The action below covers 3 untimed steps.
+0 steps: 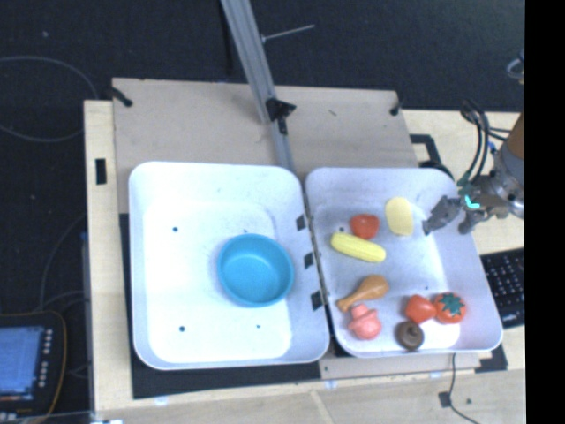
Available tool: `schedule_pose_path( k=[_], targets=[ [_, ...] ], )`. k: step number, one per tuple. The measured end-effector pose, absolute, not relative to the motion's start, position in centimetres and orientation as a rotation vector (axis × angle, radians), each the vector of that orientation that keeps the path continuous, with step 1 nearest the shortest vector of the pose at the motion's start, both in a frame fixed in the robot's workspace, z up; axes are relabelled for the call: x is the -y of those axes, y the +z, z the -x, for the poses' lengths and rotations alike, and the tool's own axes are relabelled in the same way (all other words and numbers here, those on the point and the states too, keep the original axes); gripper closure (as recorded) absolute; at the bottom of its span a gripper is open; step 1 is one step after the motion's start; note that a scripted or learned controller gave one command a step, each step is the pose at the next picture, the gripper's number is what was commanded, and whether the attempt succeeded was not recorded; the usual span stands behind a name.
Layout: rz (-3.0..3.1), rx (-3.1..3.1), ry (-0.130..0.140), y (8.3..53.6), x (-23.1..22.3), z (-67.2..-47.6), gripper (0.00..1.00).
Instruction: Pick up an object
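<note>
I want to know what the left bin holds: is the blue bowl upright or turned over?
Upright. The blue bowl in the left bin shows its open hollow and rim facing up.

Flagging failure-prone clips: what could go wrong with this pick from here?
The claw hangs over the right bin's right wall, so a straight descent might strike the rim. The yellow lemon, red piece and yellow corn lie close together, so a grasp there could nudge a neighbour or catch two.

Arm enters from right, wrist low; gripper (451,215) fingers spread apart, nothing between them.
</note>
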<state>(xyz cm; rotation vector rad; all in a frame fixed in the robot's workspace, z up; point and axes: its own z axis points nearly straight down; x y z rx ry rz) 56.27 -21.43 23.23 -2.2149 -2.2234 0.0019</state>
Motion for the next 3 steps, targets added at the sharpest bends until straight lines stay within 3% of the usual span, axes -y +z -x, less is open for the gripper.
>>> schedule_pose_path(
  k=[1,3],
  targets=[
    [2.218,2.228,-0.003,23.6,21.4,-56.4,0.0],
    [2.223,2.219,0.007,12.6,21.8,-55.4,0.0]
  ],
)
